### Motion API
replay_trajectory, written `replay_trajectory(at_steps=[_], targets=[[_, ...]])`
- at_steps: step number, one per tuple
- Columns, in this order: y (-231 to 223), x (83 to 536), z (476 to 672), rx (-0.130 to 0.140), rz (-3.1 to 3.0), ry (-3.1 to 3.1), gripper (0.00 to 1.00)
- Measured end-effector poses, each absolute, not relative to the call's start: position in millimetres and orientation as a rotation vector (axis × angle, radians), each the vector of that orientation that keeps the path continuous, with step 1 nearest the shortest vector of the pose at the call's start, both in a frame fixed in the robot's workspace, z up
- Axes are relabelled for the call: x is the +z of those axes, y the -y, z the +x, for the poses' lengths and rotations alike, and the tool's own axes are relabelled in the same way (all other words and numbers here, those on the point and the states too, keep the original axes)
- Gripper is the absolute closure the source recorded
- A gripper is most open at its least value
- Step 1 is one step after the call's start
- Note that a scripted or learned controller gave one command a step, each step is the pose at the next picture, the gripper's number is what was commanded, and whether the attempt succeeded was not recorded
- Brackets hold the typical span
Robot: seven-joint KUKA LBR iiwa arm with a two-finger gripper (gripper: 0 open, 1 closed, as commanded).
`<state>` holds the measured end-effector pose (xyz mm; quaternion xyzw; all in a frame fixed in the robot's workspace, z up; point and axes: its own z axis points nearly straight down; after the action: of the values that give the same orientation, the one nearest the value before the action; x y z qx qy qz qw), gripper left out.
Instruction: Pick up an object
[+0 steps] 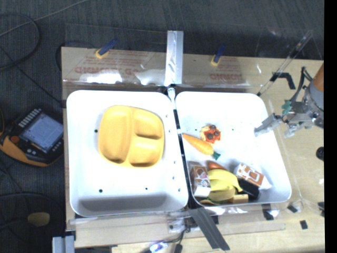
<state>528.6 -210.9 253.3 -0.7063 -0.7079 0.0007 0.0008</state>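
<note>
The right bin [239, 101] holds a pile of small things. An orange carrot [197, 143] lies near the bin's left wall, with a small red-and-orange toy [210, 133] just behind it. At the front sit a yellow banana bunch [221, 185], a brown packet [199, 176] and a small white-and-orange carton [250, 175]. My gripper [275, 129] hangs over the bin's right rim, well to the right of the pile. It is open, with nothing between its fingers.
A yellow divided tray [130, 136] lies in the left bin [84, 194]. A metal divider [174, 57] stands behind the seam between the bins. A handheld pendant [32, 136] rests on the floor at the left.
</note>
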Motion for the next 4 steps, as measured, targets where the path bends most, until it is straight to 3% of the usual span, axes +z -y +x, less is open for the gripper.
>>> replay_trajectory(at_steps=[1,2,3,4], targets=[[210.4,261.8,529.2,0.002,-2.215,2.223,1.0],[210.4,261.8,529.2,0.003,-2.216,2.223,0.0],[149.7,108.0,515.8,0.002,-2.144,2.291,0.0],[111.2,90.1,557.8,-0.006,-2.149,2.304,0.0]])
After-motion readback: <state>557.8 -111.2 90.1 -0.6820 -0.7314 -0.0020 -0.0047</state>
